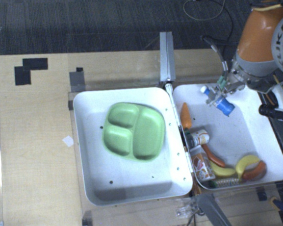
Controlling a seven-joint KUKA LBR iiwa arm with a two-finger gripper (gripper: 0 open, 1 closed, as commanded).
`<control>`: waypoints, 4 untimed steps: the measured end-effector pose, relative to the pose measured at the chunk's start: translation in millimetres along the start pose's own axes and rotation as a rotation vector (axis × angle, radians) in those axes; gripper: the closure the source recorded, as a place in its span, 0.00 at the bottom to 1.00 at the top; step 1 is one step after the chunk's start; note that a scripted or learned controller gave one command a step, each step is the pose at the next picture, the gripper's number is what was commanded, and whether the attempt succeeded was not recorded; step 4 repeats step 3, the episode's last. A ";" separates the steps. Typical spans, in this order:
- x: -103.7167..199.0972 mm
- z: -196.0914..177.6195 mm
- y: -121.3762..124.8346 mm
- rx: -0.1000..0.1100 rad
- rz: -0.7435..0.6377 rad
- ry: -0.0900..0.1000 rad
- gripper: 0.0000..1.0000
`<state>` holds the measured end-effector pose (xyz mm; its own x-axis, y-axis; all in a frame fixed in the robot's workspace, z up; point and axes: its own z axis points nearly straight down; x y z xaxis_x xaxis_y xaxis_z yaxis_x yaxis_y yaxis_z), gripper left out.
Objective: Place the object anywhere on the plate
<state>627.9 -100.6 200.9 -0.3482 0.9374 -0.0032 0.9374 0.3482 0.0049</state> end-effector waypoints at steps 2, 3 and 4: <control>174.5 16.2 55.5 0.000 -0.329 0.003 1.00; 174.2 16.0 55.5 -0.001 -0.329 0.003 0.00; 174.2 16.0 55.5 -0.001 -0.329 0.003 0.00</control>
